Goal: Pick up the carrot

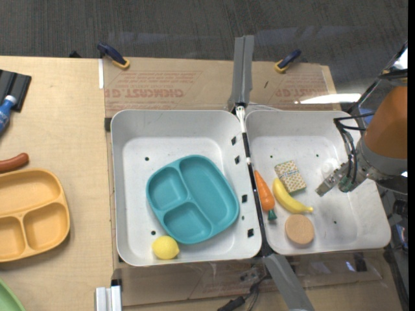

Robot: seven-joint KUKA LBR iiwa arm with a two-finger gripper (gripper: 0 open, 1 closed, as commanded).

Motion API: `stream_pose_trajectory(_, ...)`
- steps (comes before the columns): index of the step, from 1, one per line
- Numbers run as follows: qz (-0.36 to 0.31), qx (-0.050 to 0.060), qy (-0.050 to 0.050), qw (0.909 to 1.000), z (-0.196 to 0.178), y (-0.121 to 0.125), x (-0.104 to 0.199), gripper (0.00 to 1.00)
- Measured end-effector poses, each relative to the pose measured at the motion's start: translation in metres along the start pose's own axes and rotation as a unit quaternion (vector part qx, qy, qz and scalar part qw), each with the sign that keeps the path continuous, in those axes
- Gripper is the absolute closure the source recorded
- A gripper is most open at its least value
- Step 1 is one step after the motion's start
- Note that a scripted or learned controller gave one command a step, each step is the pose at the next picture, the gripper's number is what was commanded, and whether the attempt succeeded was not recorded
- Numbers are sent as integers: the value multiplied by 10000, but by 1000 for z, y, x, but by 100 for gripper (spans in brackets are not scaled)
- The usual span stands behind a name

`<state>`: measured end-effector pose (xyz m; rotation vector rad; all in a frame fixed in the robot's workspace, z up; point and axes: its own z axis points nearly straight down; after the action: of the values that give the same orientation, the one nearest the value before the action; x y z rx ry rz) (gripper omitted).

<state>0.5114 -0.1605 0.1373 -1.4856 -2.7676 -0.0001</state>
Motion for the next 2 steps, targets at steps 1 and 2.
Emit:
stream_pose_trajectory(1, -3406, -11, -15, 9402, -46, 0, 19, 100)
stream_pose_trajectory(2, -3685, -11, -14, 9296, -35, 64, -40, 100)
